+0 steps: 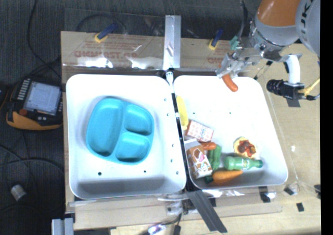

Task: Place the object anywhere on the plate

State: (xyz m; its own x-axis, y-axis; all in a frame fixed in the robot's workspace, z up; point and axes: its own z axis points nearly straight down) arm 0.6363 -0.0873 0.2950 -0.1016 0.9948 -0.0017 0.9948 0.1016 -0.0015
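Note:
A blue divided plate (pixel 120 129) lies in the left white bin (pixel 78 176). My gripper (pixel 229 73) hangs over the far edge of the right bin (pixel 270 140), and a small orange sausage (pixel 231 83) sits between its fingertips, tilted down to the right. The sausage is lifted off the bin floor and well to the right of the plate.
Near the front of the right bin lie a yellow stick (pixel 181 110), two small printed boxes (pixel 200 131), a green bottle (pixel 242 163), a carrot (pixel 227 176) and a round pizza-like toy (pixel 245 147). A metal divider (pixel 172 46) stands behind the bins.

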